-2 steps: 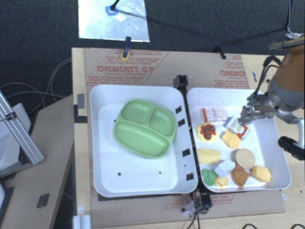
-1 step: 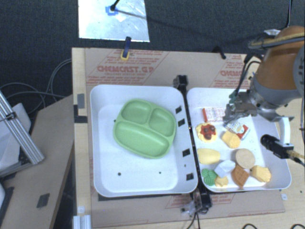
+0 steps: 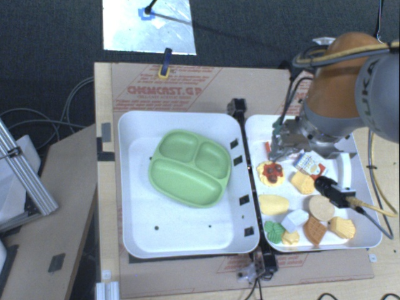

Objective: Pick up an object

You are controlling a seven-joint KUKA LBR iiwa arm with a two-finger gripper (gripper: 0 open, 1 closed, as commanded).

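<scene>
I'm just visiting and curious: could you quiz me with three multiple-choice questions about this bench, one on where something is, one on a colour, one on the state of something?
1. Where does the gripper hover?
A. over the left bin
B. over the right bin
C. off the bench

2. What colour is the divided plate?
A. green
B. red
C. blue

3. How does the plate lie?
A. standing on its edge
B. stacked on the toys
C. flat, alone in its bin

Answers: 1 B, the gripper is above the right bin beside the toy food; 2 A, it is pale green; 3 C, it rests flat in the left bin.
</scene>
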